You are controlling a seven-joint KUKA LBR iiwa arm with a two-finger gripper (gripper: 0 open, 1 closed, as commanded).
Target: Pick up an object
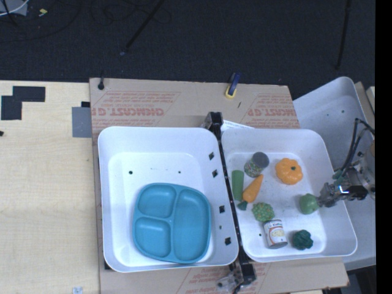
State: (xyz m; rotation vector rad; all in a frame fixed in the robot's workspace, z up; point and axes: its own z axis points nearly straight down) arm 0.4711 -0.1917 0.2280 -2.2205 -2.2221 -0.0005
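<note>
The right bin (318,141) holds several toy foods: an orange pumpkin (288,171), a carrot (252,188), a green cucumber (237,184), a grey-topped can (257,163), a broccoli head (263,211), a small labelled tin (275,233), a dark green leafy piece (302,239) and a light green round fruit (308,204). My gripper (331,196) sits low at the bin's right rim, just right of the light green fruit and close to touching it. Nothing shows lifted off the bin floor.
The left bin (122,146) carries a blue divided plate (171,222). A black clamp and divider (215,127) run between the bins. Cardboard (153,106) lies under both bins, and a white panel (331,103) stands at the right behind the arm.
</note>
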